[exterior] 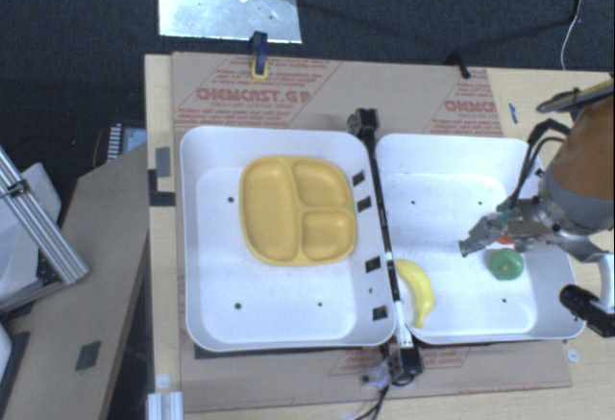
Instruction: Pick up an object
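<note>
Camera view shows the pincer (478, 242) in the right bin (452, 159), its jaws' spread impossible to tell, just beside a small green round fruit (505, 263). Probably light, smooth plastic, the fruit may roll; grip across its middle. A curved yellow banana (416, 288) lies near the divider; a compartmented yellow plate (296, 210) fills the left bin (207, 245).

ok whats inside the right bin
A banana lies by the right bin's left wall, and a green ball sits near the gripper. The arm covers the bin's right edge, so anything there is hidden.
</note>
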